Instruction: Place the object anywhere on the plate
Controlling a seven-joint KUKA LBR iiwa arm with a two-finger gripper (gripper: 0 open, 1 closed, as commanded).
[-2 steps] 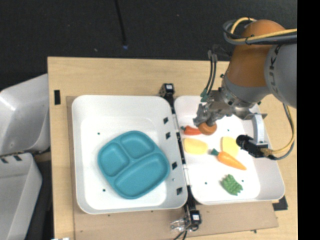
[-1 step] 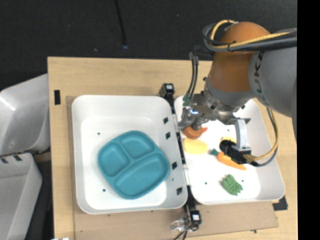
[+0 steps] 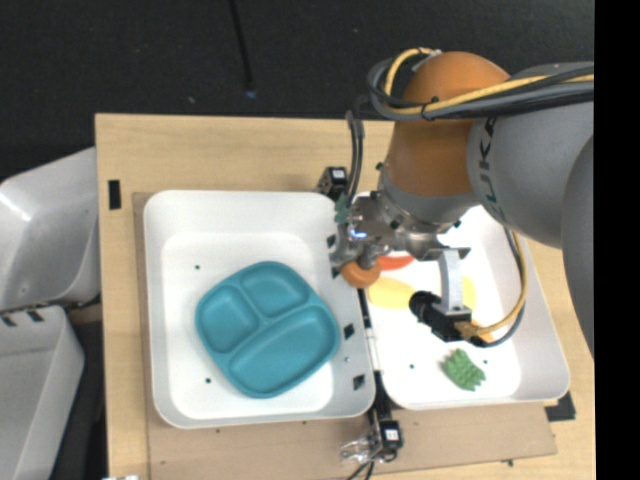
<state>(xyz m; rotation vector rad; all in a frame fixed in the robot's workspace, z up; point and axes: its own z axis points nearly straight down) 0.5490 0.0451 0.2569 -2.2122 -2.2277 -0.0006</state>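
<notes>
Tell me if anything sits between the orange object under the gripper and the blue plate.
Only the bins' walls. The orange object lies under the gripper at the rims where the two bins meet, and the blue plate lies in the left bin. Nothing else visible lies between them, and nothing is on the plate.

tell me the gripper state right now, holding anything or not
Gripper: cannot be told. It sits over the divide between the two bins, with an orange object right at its tip, but a grasp is not visible.
</notes>
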